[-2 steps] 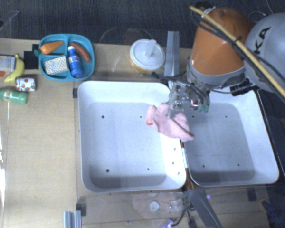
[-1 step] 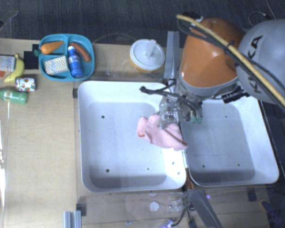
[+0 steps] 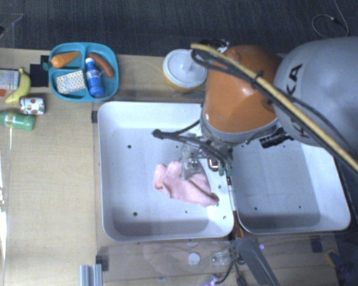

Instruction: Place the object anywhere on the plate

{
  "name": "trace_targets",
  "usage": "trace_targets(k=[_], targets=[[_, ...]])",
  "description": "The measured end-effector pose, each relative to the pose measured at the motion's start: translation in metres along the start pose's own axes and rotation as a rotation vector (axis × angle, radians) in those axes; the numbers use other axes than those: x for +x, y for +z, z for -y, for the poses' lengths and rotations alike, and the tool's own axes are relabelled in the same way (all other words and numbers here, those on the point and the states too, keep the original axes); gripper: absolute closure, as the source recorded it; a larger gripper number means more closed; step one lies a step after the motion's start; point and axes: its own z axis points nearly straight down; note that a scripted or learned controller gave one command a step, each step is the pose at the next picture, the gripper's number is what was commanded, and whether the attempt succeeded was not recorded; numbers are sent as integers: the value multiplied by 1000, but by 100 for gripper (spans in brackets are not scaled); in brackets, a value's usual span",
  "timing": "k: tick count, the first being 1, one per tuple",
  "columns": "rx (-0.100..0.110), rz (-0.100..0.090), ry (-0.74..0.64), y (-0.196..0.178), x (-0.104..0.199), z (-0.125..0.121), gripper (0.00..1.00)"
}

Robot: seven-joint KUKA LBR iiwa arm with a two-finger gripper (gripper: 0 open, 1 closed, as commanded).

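We see a crumpled pink cloth [image 3: 185, 185] lying on the floor of the left bin [image 3: 125, 165], toward that bin's right wall and a little below its middle. The jaws of the gripper [image 3: 194, 167] hang right over the cloth's upper edge; from this slanted view we cannot tell whether they stand apart or together, nor whether they touch the fabric. The arm's orange band [image 3: 238, 94] and grey body [image 3: 328, 94] loom above the cloth's upper right and cover the seam between the two bins. A yellow-and-black cable [image 3: 274, 97] runs slantwise across the arm. The right bin [image 3: 286, 189] lies just beside the cloth's bin, sharing the wall to the cloth's right.

Well apart from the cloth, up and to its left on the wooden surface [image 3: 42, 189], sits a blue divided plate [image 3: 110, 79] holding toy foods: an orange carrot-like piece, a blue bottle, a reddish sausage shape and a patterned block. Left of the plate we note a banana [image 3: 19, 87], a small can [image 3: 31, 105], a green bottle [image 3: 12, 120] and a small box [image 3: 1, 80]. Above the cloth, beyond the bin's far rim, stands a white-lidded yellow cup [image 3: 182, 69], partly hidden by the arm.
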Motion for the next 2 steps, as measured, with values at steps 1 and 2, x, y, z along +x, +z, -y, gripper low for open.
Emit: trace_targets(k=[1, 2], targets=[[0, -1, -1, 1, 29, -42, 100], [0, 0, 0, 0, 28, -42, 0]])
